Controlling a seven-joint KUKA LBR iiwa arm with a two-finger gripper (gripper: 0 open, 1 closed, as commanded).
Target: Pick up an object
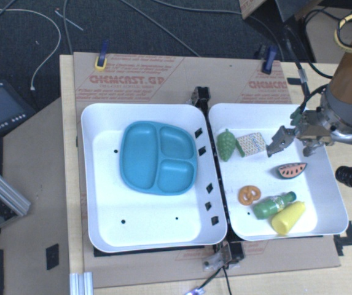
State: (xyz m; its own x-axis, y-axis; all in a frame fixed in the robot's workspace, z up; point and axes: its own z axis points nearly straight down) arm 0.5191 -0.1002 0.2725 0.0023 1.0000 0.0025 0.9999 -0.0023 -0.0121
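right bin (329, 223): pincer (284, 141) beside its far rim.

Both bins (102, 183) look like smooth white plastic with a faint sheen, and the blue tray (157, 158) in the left one is matt plastic. They rest on a board (163, 72) of raw brown cardboard with red print. The green bottle (273, 205) and yellow piece (288, 218) seem glossy plastic, though they are small; the gripper (289, 141) is dull grey metal.
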